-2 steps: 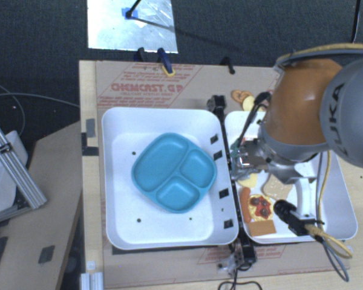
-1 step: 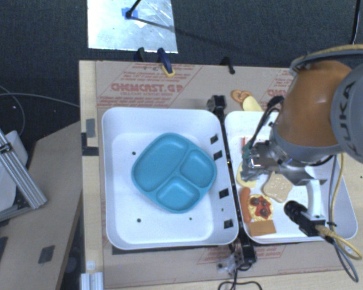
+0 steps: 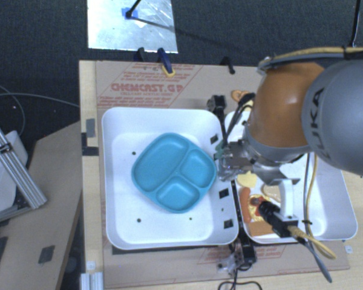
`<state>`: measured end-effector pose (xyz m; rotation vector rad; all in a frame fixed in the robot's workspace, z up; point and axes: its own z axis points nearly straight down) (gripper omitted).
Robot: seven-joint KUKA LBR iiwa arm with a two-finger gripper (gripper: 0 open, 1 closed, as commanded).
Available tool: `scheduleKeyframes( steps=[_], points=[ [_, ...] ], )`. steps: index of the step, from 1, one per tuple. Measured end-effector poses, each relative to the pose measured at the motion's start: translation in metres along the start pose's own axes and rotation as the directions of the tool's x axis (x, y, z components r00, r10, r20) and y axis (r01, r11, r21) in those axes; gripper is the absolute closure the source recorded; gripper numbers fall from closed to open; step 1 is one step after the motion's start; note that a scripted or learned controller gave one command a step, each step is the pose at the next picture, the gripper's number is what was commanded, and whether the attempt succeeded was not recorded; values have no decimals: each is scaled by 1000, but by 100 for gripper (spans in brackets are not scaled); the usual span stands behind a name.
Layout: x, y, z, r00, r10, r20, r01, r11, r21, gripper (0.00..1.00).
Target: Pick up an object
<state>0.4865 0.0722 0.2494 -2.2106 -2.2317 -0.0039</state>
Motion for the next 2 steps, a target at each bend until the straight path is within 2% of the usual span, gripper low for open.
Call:
scheduleKeyframes(
  steps=[1, 2],
  points=[
    [53, 5, 48, 1000, 1, 0, -1, 1000, 5, 100],
    [50, 6, 34, 1000, 5, 1, -5, 1000, 0, 100]
  ],
)
